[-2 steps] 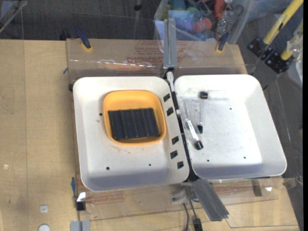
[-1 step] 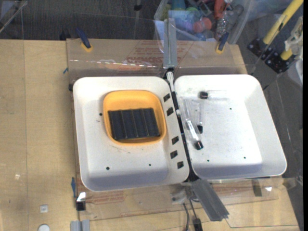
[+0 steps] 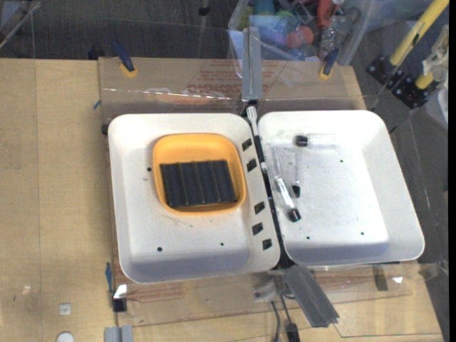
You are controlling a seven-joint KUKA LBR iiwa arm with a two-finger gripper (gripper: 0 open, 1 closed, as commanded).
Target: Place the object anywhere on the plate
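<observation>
Whether the pincer stands apart or together cannot be told from this view. A black ridged block [image 3: 198, 184] lies flat inside the orange plate [image 3: 162, 148], which sits in the left bin [image 3: 135, 241] (the block covers most of the plate's floor). In the right bin [image 3: 356, 191], near the shared wall, lie a few clear pens [image 3: 287, 199] with black ends, close together. Faint reddish print on the clear sheet [image 3: 206, 91] behind the bins is too blurred to read.
</observation>
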